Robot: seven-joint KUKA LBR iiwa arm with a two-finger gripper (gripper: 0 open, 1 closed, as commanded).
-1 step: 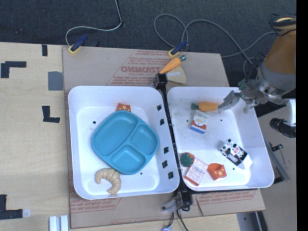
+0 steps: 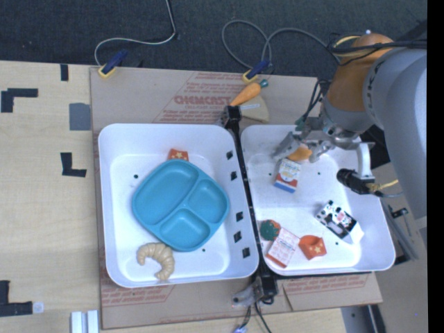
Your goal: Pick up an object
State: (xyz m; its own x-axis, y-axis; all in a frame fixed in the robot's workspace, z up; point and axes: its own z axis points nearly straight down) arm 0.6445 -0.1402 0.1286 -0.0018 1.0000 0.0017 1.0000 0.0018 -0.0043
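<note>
you see the tool [image 2: 300, 149] spread wide in the right bin [image 2: 374, 252], carton [image 2: 286, 175] just at its 6 o'clock.

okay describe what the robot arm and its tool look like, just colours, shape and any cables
The arm is thick, rounded and light grey, with an orange band above the wrist. Below the band sits a grey metal tool with two slim fingers. A black part juts out beside it, and thin dark cables run along the wrist.

red packet [image 2: 178, 155] half under blue plate [image 2: 182, 204]
</note>
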